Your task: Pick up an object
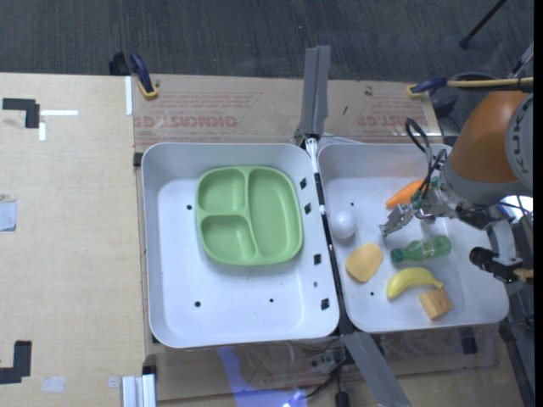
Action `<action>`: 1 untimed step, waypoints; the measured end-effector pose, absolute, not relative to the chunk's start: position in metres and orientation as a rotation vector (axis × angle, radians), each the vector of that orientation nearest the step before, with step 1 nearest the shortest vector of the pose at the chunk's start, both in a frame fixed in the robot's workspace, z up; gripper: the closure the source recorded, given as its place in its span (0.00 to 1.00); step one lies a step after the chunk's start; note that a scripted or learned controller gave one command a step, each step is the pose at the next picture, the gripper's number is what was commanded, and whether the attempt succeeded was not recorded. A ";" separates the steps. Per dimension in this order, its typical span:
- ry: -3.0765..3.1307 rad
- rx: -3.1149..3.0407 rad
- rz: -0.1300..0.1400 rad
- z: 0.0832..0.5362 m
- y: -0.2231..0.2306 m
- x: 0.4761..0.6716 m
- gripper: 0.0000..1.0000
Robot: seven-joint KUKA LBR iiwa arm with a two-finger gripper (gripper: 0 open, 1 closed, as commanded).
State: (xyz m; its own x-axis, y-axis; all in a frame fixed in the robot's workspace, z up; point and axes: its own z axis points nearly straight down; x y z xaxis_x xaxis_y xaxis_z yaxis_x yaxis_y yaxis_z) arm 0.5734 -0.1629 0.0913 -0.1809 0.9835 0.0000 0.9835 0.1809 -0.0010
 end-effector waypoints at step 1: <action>-2.410 -1.986 0.024 0.087 -0.165 0.652 0.00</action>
